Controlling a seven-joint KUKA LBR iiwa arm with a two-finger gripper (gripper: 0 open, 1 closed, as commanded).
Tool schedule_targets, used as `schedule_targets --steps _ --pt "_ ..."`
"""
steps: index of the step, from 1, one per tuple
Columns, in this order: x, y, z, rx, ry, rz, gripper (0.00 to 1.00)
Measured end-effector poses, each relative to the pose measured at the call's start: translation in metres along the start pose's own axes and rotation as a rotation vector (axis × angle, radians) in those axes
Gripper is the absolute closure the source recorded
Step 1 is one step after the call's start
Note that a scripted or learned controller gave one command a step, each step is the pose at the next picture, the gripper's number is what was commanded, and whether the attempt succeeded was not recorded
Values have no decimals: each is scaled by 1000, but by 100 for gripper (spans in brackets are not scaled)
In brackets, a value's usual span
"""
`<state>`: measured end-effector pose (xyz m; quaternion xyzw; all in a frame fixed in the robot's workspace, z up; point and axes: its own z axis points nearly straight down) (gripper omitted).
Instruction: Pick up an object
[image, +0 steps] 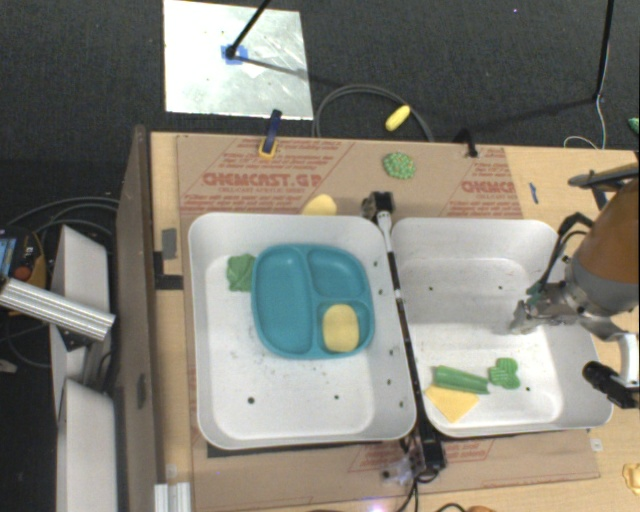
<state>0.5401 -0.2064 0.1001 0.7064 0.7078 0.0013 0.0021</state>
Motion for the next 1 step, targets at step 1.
schedule_targets --steps 1 --pt "135 111 -56 -12 5 -18 100"
